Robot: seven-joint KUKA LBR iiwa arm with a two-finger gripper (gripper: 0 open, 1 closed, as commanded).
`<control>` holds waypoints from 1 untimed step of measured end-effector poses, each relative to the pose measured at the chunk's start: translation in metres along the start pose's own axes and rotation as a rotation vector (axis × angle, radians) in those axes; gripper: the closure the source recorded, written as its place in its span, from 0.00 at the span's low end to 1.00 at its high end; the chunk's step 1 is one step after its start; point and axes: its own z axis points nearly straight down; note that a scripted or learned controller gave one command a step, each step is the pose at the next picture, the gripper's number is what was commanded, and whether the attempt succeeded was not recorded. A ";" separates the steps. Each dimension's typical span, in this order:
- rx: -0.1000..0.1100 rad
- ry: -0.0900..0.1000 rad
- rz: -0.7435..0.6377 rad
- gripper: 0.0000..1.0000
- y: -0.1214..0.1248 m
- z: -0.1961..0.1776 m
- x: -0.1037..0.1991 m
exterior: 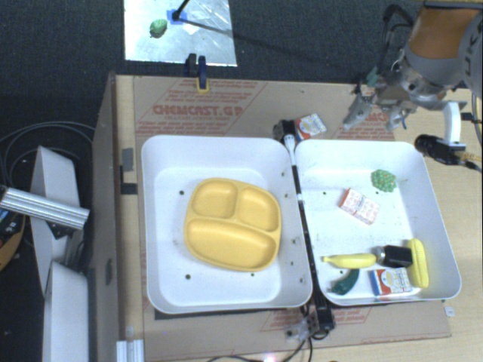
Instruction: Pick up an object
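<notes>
My gripper [376, 118] hangs above the cardboard just behind the right bin [423, 173], its two fingers spread apart with nothing between them. In that bin lie a green knobbly lump [383, 179] near the back, a small red-and-white box [358, 205] in the middle, and along the front a yellow banana [351, 261], a black block [396, 256], a yellow bar [419, 262], a teal piece [346, 281] and a red, white and blue carton [391, 281]. The green lump is the nearest item to the gripper.
The left bin [162, 202] holds a yellow divided plate [232, 223]. A small red-and-white packet [309, 125] lies on the cardboard behind the bins, left of the gripper. A foil sheet [204, 32] sits at the far back.
</notes>
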 end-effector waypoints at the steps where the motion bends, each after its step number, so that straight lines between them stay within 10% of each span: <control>1: 0.001 -0.002 0.002 0.00 -0.047 0.038 -0.057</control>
